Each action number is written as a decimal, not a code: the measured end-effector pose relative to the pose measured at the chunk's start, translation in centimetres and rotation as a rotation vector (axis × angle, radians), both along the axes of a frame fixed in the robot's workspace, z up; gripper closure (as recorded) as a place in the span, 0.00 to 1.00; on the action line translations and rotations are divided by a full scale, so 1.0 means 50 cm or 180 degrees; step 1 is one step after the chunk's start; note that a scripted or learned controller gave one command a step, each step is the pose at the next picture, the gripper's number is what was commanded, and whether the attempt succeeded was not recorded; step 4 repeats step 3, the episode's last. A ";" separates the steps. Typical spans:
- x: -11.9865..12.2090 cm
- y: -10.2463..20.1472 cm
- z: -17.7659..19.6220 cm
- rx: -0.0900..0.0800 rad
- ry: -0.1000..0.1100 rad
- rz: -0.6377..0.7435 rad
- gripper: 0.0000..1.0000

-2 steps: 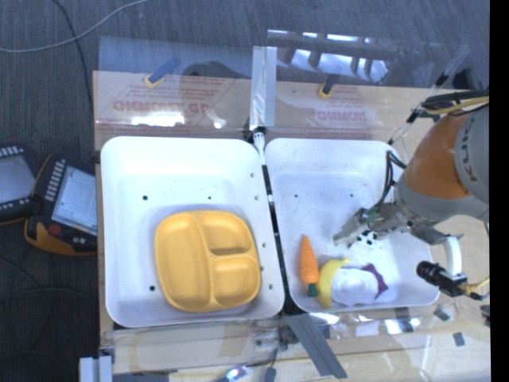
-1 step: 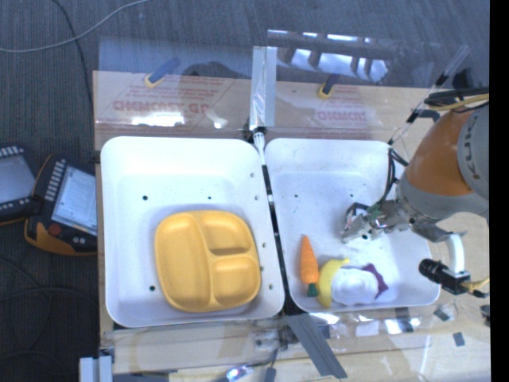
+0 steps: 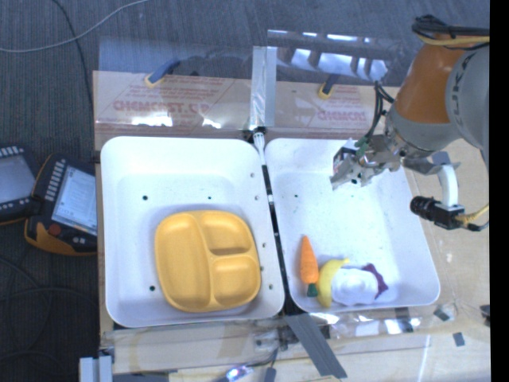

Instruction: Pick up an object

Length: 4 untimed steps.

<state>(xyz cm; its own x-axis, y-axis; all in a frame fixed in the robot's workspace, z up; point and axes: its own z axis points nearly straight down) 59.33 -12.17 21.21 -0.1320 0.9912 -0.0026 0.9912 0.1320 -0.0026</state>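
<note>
**Arm hangs over the right bin, toys heaped at its near edge**

At the far left, on the dark carpeted floor beside the bench (image 3: 119, 102), lies a handheld control pendant (image 3: 62, 205) with an orange-edged body and a lit screen. A thin cable (image 3: 56, 10) loops across the floor above it.

The left bin (image 3: 127, 165) holds a yellow divided tray (image 3: 208, 259), lying flat in the near half of the bin, with one large compartment and two smaller ones on its right side. Behind both bins stands a cardboard panel with red lettering (image 3: 159, 106) under a clear plastic sheet.

The right bin (image 3: 398, 237) touches the left one along the middle seam. In its near corner sits a small cluster of toys: an orange carrot (image 3: 308, 261) standing roughly on end, a yellow piece (image 3: 328, 273) just beside it, and a white and purple soft object (image 3: 355, 285) pressed against the yellow one. All three lie on the bin floor, well apart from the arm.

The pincer (image 3: 350, 165) hovers over the far part of the right bin, below the grey arm with its orange band (image 3: 433, 78). Nothing shows between its fingers; how far they are spread I cannot tell from this angle.
</note>
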 end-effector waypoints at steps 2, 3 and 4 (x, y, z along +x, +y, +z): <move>0.006 0.094 -0.045 0.0005 0.0004 0.0910 1.00; 0.091 0.112 0.013 -0.0006 0.0000 -0.0510 1.00; 0.091 0.112 0.013 -0.0006 0.0000 -0.0510 1.00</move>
